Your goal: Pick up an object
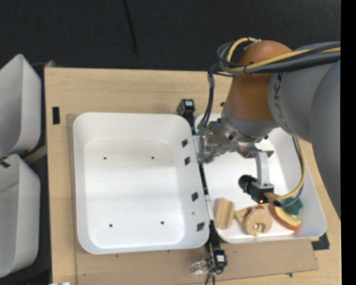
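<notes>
— Grey arm, orange band above the wrist, reaching in from the right and bent down over the right bin.
— And the gripper?
— Low over that bin's left wall, close against the divide from the left bin. Jaws hidden under the wrist housing; can't tell whether wide, narrow or closed on anything.
— Objects for picking?
— Clustered along the right bin's near edge: tan wooden block closest to the left wall, pale wooden piece with a dowel just beside it, then red-and-cream apple slice touching that, with something green at its far side, too small to name.
— Near the gripper?
— Apart from it; all nearer the camera than the gripper. Black fitting on a white bracket hanging from the wrist, just above the cluster.
</notes>
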`<state>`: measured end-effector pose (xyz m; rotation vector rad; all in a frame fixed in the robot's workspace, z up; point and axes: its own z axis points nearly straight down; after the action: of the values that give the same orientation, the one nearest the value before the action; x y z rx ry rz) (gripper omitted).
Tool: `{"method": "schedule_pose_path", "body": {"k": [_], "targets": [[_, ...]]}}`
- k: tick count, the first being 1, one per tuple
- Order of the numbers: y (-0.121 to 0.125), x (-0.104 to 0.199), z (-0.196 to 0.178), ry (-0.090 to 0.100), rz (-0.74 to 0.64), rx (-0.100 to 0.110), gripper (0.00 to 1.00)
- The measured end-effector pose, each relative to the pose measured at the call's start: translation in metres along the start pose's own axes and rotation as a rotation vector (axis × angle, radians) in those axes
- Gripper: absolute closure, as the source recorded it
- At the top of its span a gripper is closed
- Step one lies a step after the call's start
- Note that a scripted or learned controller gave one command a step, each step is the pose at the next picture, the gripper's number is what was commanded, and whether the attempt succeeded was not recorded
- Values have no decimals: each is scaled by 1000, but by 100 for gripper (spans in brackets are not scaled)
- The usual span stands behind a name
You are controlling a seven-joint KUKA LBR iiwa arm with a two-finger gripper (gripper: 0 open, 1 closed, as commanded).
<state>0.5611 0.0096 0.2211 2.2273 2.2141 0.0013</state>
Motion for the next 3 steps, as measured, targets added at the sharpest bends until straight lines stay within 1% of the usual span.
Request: {"method": "schedule_pose_path", "body": {"k": [1,2,3], "targets": [[0,0,0,0,1,0,0],[1,-1,-11,0,1,-2,100],[-37,-40,-83,-1,-3,-5,100]]}}
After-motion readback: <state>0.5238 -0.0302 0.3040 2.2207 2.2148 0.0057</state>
